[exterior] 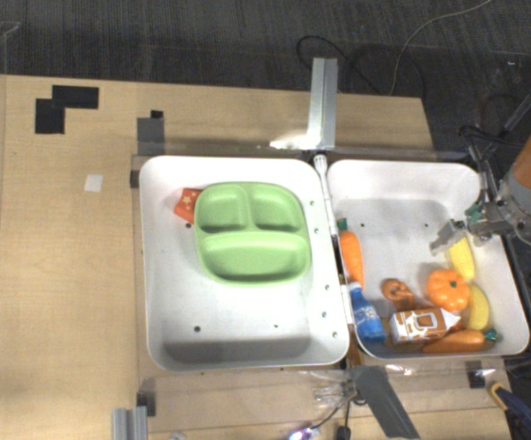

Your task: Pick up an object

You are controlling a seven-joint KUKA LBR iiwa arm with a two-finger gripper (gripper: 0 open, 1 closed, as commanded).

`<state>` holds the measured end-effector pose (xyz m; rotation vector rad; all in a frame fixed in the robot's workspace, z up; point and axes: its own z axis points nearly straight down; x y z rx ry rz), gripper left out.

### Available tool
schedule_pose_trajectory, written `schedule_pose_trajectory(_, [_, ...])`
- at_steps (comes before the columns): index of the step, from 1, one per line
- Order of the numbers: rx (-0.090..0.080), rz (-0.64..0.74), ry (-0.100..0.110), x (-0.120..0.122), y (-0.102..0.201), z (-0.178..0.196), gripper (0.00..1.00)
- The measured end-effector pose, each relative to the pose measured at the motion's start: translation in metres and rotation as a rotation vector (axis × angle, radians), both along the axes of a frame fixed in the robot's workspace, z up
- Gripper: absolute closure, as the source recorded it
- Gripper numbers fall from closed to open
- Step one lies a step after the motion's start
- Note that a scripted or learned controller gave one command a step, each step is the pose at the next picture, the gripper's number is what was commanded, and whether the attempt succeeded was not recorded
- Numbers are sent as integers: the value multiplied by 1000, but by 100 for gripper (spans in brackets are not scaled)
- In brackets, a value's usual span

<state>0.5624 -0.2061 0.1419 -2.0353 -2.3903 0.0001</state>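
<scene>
Hovering at right bin's right wall, jaws pointing into the bin; apart or together, cannot tell at this size. Nothing showing between them.

Sitting just below the jaws: yellow banana-like piece, nearest candidate. Just past that: small orange pumpkin, touching the yellow piece. Lying further on, toward the bin's front edge: second yellow piece, small carton, long orange item, brown pretzel-like item. Leaning against the far wall from the jaws: blue bottle and orange carrot.

Farthest away, sitting in left bin: green divided plate covering a red item. Bench carrying both bins.

Risks, judging from here: closing on the yellow piece so near the wall, likely scraping one finger on the rim or pinching air. Crowding of the pumpkin against it, possibly nudging both and rolling the round one off. Coming down off-centre on a curved, smooth shape, probably squirting it out sideways. Clutter at the front, risking a two-item snag.
</scene>
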Motion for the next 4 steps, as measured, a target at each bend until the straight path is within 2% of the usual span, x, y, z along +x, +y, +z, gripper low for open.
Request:
schedule_pose_trajectory(1, [-1, -49, -4, -17, 0, -49, 0])
schedule_pose_trajectory(2, [-3, -200, -13, 30, 7, -54, 0])
schedule_pose_trajectory(3, [0, -194, -15, 33, 9, -46, 100])
schedule_pose_trajectory(4, [-2, -409, -2, 68, 40, 59, 100])
